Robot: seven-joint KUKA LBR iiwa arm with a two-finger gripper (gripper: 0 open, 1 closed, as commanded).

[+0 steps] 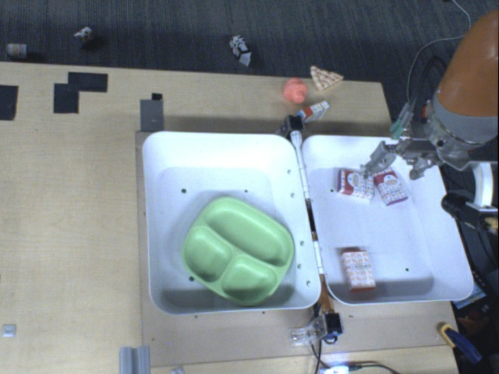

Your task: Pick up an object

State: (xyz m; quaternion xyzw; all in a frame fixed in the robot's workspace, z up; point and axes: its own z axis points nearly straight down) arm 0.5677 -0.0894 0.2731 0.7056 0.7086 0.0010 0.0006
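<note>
My gripper (pixel 390 162) hangs over the far part of the right bin (pixel 437 287), fingers spread wide with nothing between them. Just below and left of it lie two small red-and-white cartons side by side, one (pixel 355 185) to the left and one (pixel 390 188) to the right. A third small carton (pixel 358 268), orange and white, stands near the bin's front edge. In the left bin (pixel 164 178) rests a green divided plate (pixel 238 248), tilted against the front wall.
On the bench behind the bins lie a pink ball (pixel 295 90), a pizza-slice toy (pixel 325 77) and a small tube (pixel 312 113). Black tape patches (pixel 78 88) mark the bench at far left. Cables and clips sit at the front edge between the bins.
</note>
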